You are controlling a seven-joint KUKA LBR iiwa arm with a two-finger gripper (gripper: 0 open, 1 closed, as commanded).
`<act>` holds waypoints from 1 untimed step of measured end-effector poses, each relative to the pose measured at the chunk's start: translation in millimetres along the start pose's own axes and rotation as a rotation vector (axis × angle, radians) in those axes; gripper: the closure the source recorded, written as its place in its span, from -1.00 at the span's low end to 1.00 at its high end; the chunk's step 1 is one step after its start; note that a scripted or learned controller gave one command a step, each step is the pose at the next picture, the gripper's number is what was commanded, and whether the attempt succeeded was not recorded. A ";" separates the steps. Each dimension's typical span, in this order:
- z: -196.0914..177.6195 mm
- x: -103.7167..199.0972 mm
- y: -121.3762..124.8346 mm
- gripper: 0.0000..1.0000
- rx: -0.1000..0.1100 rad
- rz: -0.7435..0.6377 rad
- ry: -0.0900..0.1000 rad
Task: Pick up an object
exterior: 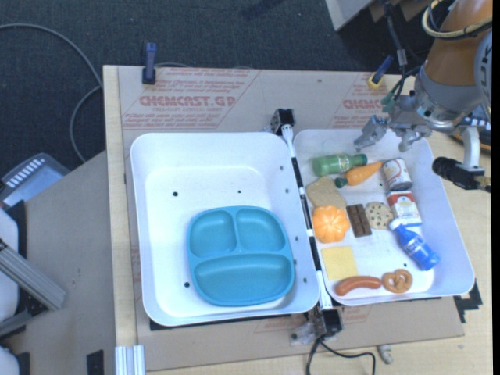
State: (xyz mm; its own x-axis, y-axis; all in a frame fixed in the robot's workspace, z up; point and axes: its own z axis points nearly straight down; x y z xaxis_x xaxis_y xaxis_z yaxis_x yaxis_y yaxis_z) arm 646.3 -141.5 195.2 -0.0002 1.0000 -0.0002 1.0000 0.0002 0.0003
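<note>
Bench bearing two white bins

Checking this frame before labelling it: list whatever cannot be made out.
- Two-finger gripper, camera view: no object shows between its spread fingers; its height above the right white bin cannot be judged from this slanted angle.
- Small red-labelled can and blue-capped tube: label print too small to read.
- Grey and orange arm: cut off by the right edge.

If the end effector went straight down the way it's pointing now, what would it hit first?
Probably bare floor of the right bin near its far edge. The end effector hangs open above it, with the carrot and green bottle slightly nearer the camera; depth is uncertain.
</note>
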 end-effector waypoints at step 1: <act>111.2 -8.0 -54.2 -1.00 0.002 0.001 0.000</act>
State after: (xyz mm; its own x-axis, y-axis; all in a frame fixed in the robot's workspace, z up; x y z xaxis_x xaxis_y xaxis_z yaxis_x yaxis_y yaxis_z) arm 592.2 -149.5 84.0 0.0006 1.0000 -0.0001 1.0000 -0.0006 -0.0016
